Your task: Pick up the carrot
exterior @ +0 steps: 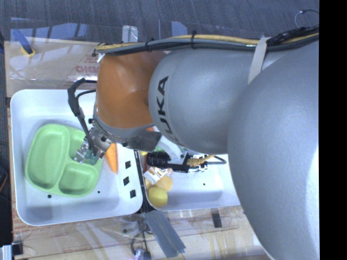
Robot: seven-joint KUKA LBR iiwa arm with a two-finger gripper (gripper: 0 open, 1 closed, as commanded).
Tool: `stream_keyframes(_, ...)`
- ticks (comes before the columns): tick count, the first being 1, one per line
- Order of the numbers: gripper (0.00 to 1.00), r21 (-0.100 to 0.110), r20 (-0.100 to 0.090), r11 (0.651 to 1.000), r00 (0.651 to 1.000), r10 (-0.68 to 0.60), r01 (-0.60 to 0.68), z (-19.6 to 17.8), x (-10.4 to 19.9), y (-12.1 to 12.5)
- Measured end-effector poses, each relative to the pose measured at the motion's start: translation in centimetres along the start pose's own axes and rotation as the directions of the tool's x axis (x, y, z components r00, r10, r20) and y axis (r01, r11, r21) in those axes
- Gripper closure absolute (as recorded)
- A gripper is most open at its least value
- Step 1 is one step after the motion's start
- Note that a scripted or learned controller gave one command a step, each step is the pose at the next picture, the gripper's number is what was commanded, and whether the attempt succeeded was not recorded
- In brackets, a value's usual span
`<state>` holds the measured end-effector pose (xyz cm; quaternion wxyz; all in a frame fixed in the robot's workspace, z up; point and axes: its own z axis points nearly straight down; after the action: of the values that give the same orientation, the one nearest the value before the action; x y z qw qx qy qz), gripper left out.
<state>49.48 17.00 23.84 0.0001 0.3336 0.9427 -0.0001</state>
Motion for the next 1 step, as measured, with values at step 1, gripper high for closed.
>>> stream_keyframes(1, 1.00, 0.000, 0.000, 0.921, 0.921, 0.389, -0.389, -0.17, 3.22, 1.29)
